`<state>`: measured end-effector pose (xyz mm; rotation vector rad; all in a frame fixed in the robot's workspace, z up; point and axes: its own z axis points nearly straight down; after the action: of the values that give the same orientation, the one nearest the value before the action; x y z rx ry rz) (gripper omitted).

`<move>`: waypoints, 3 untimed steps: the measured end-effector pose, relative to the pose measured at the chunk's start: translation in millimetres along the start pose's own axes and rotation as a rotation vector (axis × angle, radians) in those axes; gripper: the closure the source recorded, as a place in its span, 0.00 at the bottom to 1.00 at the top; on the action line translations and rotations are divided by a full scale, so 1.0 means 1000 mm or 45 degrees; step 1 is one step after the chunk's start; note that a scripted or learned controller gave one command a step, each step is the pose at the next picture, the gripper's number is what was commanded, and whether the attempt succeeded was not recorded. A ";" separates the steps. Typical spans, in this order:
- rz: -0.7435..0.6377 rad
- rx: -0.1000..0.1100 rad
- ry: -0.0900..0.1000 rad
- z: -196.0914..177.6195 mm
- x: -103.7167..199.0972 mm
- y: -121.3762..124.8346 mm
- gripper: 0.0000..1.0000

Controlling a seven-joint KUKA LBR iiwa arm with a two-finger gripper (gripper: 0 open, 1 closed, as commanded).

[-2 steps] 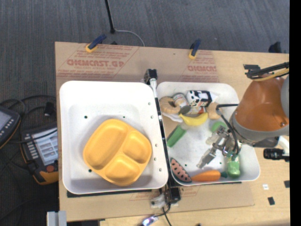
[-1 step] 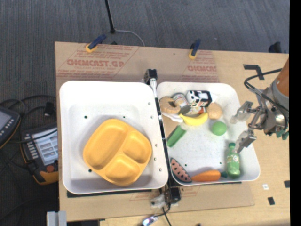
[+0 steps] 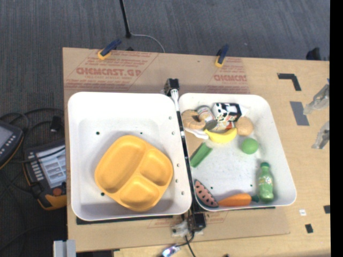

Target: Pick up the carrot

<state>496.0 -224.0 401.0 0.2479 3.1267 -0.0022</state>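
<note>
Carrot (image 3: 235, 200) lies along right bin's (image 3: 278, 143) near wall beside bottle (image 3: 265, 182)

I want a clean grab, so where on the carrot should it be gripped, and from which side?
Probably mid-body from above. The carrot lies flat along the right bin's near wall, between the watermelon slice and green bottle, so its ends are crowded.
</note>
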 end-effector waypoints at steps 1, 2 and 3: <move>0.119 -0.002 0.004 0.060 0.025 0.080 0.00; 0.206 0.001 0.000 -0.087 0.011 -0.002 0.00; 0.589 0.001 0.000 -0.124 -0.032 0.032 0.00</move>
<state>532.3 -197.2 525.0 0.9582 2.9866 -0.0009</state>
